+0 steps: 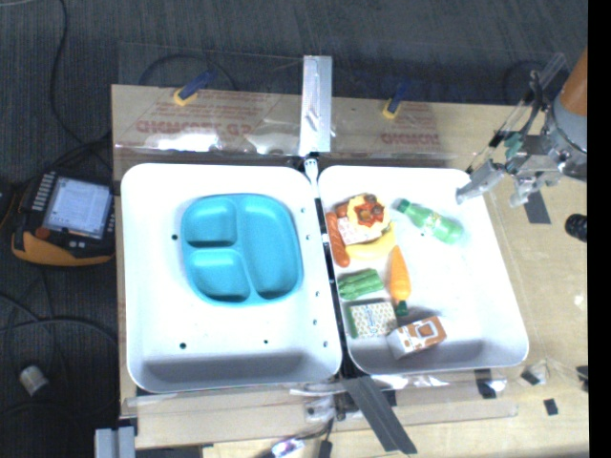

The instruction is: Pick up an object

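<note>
The gripper (498,181) hangs over the right bin (496,284)'s upper right rim, fingers spread apart with nothing between them. The green bottle (429,219) lies inside that bin, near the claw at about 8 o'clock from it — not touching. The carrot (399,276) and small carton (417,335) sit farther off, toward 7 o'clock.

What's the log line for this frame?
claw: at right bin's top-right rim, holding nothing | bottle: lying in bin near claw | tray: left bin

green bottle (430,220) | lying flat, tilted | right bin's (496,284) upper area, apart from toy-food cluster (374,275)
</note>
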`<state>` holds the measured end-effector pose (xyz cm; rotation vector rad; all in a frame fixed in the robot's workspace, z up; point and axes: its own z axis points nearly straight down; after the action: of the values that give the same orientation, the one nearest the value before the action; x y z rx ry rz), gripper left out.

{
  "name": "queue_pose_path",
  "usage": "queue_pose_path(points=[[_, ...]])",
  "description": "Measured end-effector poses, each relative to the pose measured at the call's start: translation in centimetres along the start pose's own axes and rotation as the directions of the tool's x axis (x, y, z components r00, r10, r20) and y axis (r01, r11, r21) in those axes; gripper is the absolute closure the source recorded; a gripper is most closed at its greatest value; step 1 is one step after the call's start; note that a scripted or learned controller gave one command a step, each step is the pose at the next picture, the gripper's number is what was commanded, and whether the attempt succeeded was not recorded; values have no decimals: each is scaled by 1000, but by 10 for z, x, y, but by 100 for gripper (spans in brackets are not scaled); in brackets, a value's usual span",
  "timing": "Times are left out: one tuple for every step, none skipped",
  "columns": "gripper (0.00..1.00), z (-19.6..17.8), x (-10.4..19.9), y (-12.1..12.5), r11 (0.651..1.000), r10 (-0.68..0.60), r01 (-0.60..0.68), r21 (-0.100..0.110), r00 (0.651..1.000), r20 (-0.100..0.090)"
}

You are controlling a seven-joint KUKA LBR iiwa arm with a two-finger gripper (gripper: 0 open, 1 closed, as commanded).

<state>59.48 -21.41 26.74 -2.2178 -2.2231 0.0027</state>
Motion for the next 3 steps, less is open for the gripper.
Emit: queue_pose_path(points=[[0,94,73,-33,996,-84,84,1,996,-1],[0,177,96,-37,1000,-24,24,-13,1000,4],[100,167,98,-35,1000,-25,25,-16,1000,1]])
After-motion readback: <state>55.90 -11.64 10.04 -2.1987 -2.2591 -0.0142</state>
